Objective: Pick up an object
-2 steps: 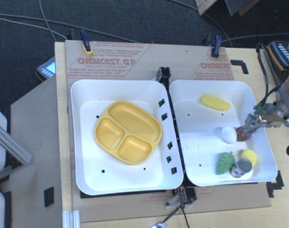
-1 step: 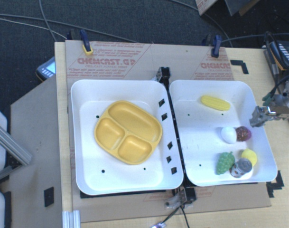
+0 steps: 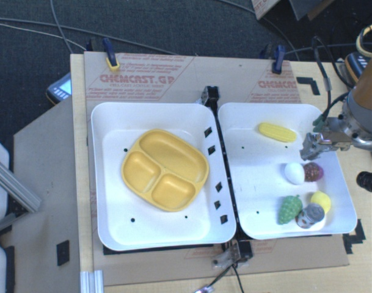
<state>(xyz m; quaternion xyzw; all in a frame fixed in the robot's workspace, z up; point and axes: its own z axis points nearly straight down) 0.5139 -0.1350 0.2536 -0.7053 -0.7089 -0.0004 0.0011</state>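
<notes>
The right bin (image 3: 253,182) holds several small items. A yellow corn cob (image 3: 277,132) lies near its back. A white egg (image 3: 294,173) touches a dark red round item (image 3: 314,172). Toward the front are a green bumpy piece (image 3: 289,208), a yellow ball (image 3: 321,199) and a grey round can-like item (image 3: 312,215). My gripper (image 3: 314,146) hangs over the bin's right side, just behind the dark red item and right of the corn, with nothing seen in it.
A yellow divided plate (image 3: 165,170) lies in the middle of the left bin (image 3: 106,163). A black clip-studded divider (image 3: 217,157) separates the bins. Blue clamps (image 3: 110,54) hold the board at the back. Cables run along the right edge.
</notes>
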